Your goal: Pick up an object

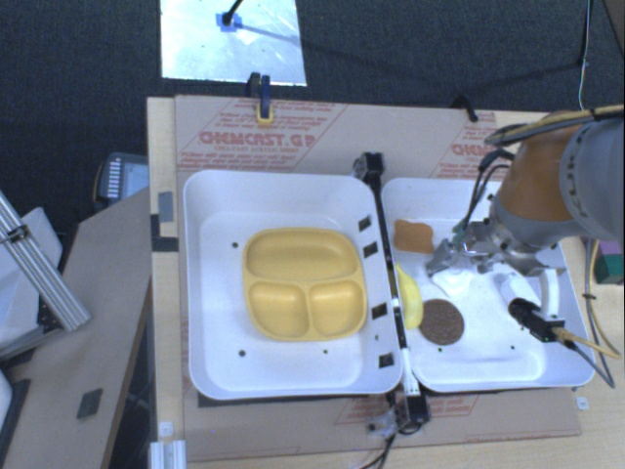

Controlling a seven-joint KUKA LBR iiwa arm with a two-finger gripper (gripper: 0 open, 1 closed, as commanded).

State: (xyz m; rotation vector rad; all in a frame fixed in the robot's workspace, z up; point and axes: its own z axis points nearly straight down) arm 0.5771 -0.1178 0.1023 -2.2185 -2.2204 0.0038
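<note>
Bench (166,291) bears cardboard sheet (293,130); two white bins (210,262) side by side.

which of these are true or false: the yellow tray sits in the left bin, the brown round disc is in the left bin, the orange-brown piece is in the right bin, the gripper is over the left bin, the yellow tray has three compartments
1. The yellow tray sits in the left bin. True.
2. The brown round disc is in the left bin. False: it lies in the right bin, near the divider.
3. The orange-brown piece is in the right bin. True.
4. The gripper is over the left bin. False: it is over the right bin, beside the orange-brown piece.
5. The yellow tray has three compartments. True: one long one and two smaller ones.
</note>
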